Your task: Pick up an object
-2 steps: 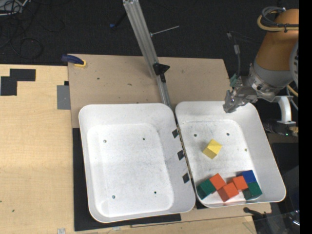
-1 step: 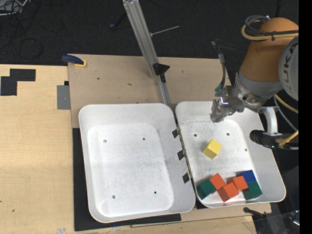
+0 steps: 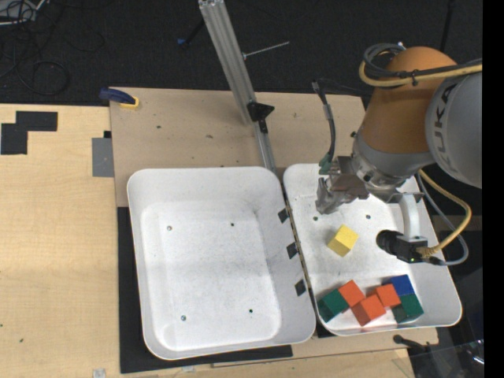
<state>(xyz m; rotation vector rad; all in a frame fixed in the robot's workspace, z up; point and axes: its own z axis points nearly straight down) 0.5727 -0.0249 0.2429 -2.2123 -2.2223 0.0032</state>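
Arm point(image 3: 461, 124): grey casing, rounded, part of black "KUKA" lettering on the side.
Band point(image 3: 402, 109): orange, broad, domed, left of the grey casing.
Cables point(image 3: 394, 68): yellowish and black, looped over the band.
Wrist mount point(image 3: 370, 168): grey metal below the band.
Gripper point(image 3: 328, 199): small, grey metal.

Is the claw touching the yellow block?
Apart. The camera view shows bare white bin floor between the claw and the yellow block, which lies lower in the right bin.
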